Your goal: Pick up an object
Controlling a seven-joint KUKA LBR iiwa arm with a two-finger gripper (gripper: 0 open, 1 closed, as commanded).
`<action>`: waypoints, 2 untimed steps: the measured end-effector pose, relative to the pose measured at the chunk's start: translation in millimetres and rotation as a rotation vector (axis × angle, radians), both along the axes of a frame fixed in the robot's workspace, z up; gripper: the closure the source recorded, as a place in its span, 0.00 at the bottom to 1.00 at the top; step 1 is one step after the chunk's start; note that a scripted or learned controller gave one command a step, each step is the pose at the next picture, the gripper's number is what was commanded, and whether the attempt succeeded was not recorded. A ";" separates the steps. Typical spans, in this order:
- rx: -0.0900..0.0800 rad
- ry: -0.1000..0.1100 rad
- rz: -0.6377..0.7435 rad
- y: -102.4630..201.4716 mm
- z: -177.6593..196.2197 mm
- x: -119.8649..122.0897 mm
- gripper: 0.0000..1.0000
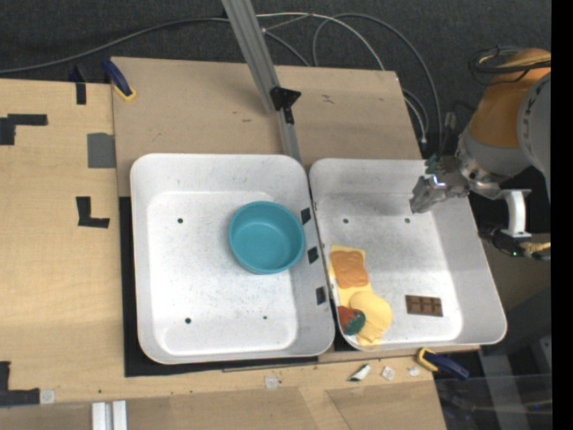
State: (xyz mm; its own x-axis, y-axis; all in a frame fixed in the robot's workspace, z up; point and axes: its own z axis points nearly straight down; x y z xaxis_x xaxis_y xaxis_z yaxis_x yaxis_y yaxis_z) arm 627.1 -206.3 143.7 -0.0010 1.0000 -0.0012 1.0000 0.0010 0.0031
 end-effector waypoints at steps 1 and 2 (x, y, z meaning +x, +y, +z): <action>-0.001 -0.002 0.000 0.1 53.4 1.3 1.00; 0.004 0.003 0.006 60.3 62.7 -3.3 1.00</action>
